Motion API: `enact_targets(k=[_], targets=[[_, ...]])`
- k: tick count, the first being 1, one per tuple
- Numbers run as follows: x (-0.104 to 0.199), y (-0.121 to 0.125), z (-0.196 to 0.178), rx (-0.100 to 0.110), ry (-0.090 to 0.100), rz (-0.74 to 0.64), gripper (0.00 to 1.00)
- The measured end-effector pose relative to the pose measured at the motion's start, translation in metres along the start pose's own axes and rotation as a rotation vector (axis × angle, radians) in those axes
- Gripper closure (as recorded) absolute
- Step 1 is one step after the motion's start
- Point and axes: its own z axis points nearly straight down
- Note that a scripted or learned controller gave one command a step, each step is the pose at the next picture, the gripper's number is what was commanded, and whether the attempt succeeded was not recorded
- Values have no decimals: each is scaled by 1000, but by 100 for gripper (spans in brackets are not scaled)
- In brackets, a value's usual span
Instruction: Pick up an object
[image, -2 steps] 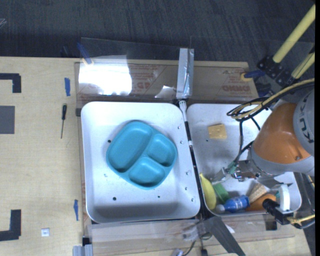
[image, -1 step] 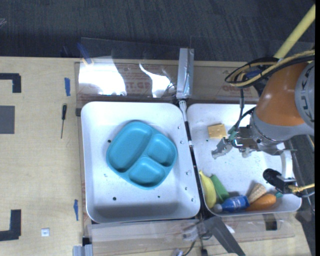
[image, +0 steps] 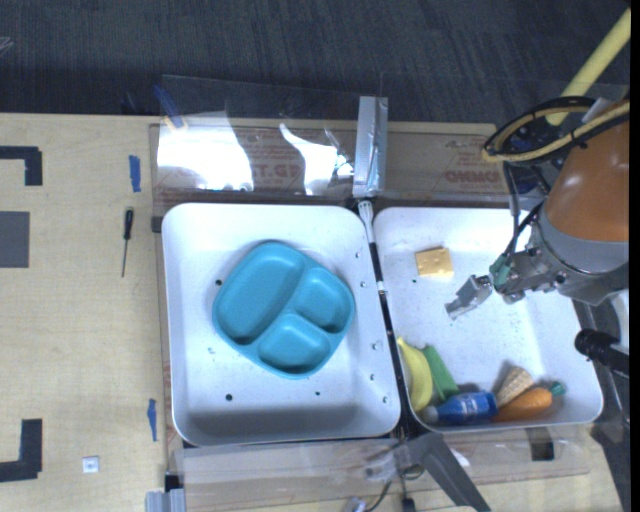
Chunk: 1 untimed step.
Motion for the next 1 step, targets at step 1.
enact_targets(k=[1], targets=[[-32,-38,142,-2,-2,-9,0]])
